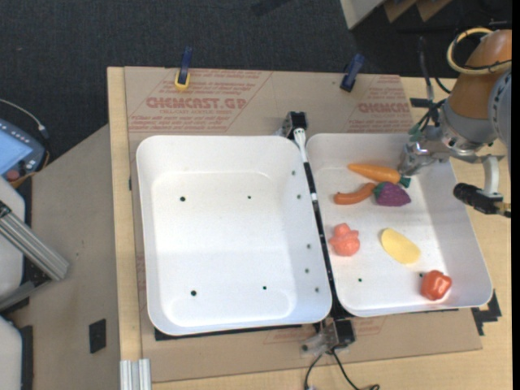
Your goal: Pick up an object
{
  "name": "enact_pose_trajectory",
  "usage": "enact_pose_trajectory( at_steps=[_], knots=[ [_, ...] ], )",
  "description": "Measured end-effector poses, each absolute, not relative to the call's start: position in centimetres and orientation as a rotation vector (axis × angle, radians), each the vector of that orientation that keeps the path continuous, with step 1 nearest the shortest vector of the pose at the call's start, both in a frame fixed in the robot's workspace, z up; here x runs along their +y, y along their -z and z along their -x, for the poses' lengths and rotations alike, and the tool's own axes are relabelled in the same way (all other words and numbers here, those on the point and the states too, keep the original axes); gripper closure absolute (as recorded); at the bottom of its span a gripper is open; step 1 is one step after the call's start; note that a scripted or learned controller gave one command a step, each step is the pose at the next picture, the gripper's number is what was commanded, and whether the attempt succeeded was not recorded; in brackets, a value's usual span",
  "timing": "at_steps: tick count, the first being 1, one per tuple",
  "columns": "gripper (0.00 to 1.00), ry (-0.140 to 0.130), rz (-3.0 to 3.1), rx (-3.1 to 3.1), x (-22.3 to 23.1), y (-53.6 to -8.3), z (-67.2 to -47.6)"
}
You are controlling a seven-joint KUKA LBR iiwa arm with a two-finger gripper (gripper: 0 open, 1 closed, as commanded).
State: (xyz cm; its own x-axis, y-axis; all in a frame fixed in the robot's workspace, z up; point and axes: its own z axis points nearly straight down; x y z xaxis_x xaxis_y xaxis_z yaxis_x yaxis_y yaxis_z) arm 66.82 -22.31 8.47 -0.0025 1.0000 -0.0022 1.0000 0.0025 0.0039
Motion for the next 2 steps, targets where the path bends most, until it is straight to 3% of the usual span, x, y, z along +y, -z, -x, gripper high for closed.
enact_pose_trajectory(
  at_steps=[1, 2],
  knots=[
    [1.00, 0.001, -2.220, 2.228, -16.4, -8.5, -65.3],
    [1.00, 0.000, -2.223, 2.213, -22.8, -15.7, -61.1]
  ],
)
